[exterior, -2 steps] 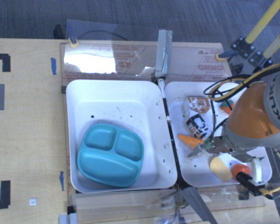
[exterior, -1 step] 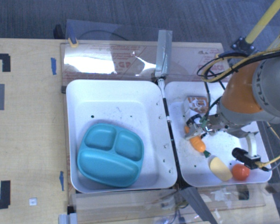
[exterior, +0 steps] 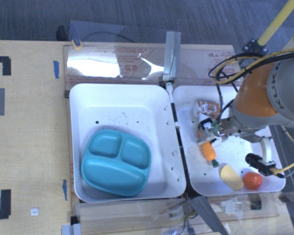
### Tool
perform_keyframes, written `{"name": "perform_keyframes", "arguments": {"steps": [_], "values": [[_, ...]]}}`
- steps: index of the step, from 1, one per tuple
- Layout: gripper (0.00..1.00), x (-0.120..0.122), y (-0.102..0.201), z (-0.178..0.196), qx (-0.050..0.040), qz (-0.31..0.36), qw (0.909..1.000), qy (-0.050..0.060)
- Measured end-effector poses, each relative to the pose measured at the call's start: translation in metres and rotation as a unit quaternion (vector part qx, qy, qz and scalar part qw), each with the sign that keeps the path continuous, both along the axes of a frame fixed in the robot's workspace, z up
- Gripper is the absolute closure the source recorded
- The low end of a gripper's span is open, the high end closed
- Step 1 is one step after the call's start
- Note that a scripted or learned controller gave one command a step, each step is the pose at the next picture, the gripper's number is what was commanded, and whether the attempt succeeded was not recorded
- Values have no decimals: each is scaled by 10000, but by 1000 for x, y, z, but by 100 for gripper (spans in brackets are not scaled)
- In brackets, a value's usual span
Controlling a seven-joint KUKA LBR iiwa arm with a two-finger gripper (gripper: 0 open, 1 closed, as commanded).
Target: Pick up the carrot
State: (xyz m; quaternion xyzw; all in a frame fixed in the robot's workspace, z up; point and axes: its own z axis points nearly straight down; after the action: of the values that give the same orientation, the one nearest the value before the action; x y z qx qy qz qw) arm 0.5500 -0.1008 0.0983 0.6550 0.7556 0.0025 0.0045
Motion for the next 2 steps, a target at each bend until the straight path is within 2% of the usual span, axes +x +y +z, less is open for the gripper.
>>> {"name": "perform_keyframes", "arguments": {"steps": [1,2], "values": [[100,50,49,90,10,614,9981,11],[100,110,82,77,13,-1517,9882,214]]}}
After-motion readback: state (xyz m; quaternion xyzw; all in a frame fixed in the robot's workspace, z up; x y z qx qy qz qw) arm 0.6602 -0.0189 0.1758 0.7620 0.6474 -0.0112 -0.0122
